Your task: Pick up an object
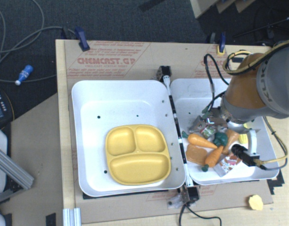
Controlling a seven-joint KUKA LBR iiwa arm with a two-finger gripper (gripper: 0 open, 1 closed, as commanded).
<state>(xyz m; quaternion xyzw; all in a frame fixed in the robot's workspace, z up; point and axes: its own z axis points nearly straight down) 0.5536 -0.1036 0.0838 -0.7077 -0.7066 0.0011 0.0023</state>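
Note:
The right bin (pixel 191 95) holds a pile of small toys: an orange carrot (pixel 202 141), a second carrot (pixel 213 157), an orange block (pixel 196 154), a teal piece (pixel 221 138) and a yellow piece (pixel 243 139). The grey arm with its orange band (pixel 243 91) reaches down over this pile. Its gripper (pixel 211 124) sits low among the toys, just above the first carrot. The wrist hides the fingers. The left bin (pixel 87 102) holds a yellow divided plate (pixel 137 154).
A black clip (pixel 164 72) joins the bins at the back, and another clip (pixel 189 193) sits at the front. Cables (pixel 209 74) run along the arm. A yellow scrap (pixel 255 202) lies on the bench at the front right. Blue clamps (pixel 81 38) hold the board's back edge.

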